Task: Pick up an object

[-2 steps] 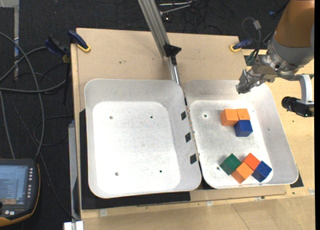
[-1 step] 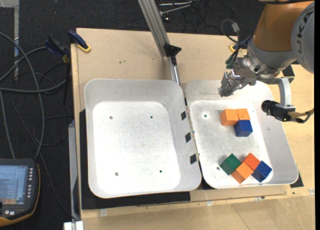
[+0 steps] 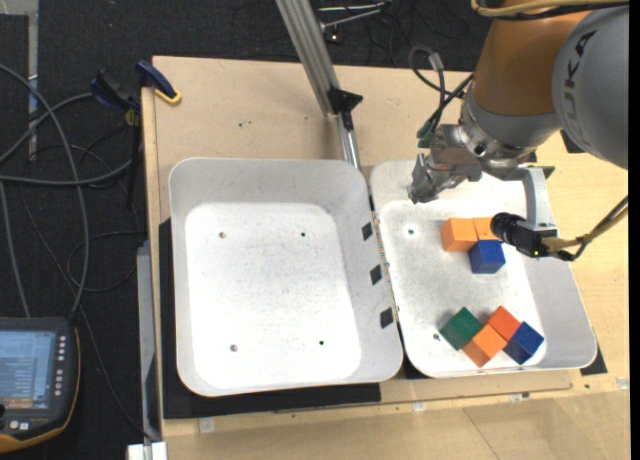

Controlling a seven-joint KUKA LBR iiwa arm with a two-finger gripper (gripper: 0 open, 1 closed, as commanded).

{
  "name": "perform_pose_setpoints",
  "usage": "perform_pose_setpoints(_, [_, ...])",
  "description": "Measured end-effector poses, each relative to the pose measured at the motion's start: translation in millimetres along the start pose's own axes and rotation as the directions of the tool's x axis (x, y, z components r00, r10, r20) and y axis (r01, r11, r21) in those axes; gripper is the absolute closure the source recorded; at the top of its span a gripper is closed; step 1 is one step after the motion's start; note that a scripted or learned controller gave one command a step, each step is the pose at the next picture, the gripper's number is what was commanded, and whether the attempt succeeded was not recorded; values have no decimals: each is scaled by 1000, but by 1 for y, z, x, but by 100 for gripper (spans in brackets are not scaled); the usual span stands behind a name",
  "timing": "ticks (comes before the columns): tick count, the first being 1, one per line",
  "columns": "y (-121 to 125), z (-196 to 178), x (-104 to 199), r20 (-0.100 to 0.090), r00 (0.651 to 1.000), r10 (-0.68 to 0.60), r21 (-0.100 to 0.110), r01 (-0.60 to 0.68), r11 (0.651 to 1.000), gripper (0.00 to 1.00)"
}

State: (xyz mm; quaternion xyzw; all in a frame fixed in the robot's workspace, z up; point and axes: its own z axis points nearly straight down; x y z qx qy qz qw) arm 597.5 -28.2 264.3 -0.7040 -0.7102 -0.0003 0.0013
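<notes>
Can't tell the gripper opening from here, but I'd center over the lone orange block before dropping.

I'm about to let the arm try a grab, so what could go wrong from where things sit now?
1. The gripper sits at the right bin's far left corner, away from the blocks, so closing here would likely catch nothing.
2. The orange block touches the blue block, so a grasp may nudge both.
3. The near cluster around the green block is packed tight, leaving fingers little room.
</notes>
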Motion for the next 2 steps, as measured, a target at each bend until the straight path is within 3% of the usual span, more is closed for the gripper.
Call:
perform_pose_setpoints(1, [-21, 1, 47, 0, 1000, 0, 1, 0, 1000, 100])
perform_pose_setpoints(2, [-38, 27, 91, 1, 1000, 1, 3, -1, 1000, 100])
